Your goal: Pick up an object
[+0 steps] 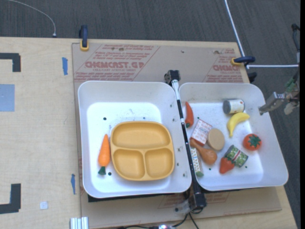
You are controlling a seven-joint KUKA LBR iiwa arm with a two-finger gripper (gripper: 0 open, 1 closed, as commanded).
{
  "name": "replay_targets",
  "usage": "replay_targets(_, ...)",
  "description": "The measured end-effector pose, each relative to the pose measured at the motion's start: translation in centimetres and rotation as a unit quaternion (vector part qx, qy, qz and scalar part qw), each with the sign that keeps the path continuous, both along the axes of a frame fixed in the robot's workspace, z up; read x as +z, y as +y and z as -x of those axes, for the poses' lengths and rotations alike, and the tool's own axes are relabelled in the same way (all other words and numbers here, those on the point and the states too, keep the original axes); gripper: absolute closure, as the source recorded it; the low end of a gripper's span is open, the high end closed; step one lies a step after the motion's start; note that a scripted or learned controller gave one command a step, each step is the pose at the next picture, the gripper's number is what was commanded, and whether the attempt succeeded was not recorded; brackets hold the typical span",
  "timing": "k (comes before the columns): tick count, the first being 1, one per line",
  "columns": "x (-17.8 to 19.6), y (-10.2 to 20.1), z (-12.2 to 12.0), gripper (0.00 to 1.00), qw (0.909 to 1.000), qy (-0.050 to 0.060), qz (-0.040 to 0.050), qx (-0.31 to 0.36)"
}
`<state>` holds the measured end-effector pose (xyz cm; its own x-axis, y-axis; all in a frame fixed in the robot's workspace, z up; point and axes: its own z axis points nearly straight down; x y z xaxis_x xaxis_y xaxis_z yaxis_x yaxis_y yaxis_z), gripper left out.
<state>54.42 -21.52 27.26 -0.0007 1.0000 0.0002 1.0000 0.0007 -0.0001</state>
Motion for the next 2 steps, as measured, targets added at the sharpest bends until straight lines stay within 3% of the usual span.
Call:
replay_targets(1,-12.2,0.8,-0.4,0.00,1.0000,0.001,-0.0002,0.000)
replay_targets(2,-17.7,1.9,1.6,0.00,1.0000,-0.001,0.0003,0.000)
